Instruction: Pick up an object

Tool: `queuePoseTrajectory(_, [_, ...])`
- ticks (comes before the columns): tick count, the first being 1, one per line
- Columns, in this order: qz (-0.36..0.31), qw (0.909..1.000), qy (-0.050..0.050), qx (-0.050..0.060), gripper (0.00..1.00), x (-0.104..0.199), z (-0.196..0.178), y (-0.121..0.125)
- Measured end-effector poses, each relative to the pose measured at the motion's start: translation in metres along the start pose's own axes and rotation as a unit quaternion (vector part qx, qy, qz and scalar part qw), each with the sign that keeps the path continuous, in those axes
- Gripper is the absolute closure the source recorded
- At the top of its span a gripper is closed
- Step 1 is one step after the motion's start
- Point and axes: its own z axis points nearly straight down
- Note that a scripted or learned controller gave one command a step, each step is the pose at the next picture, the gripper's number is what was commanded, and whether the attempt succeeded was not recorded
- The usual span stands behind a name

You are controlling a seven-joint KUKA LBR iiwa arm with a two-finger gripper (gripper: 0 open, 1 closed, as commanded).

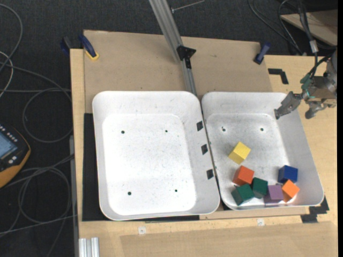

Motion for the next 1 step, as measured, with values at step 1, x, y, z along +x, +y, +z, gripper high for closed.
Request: queuePoseTrajectory(1, [0.000, 1.0000, 0.000, 0.000, 0.00, 0.0000, 0.0000, 0.0001])
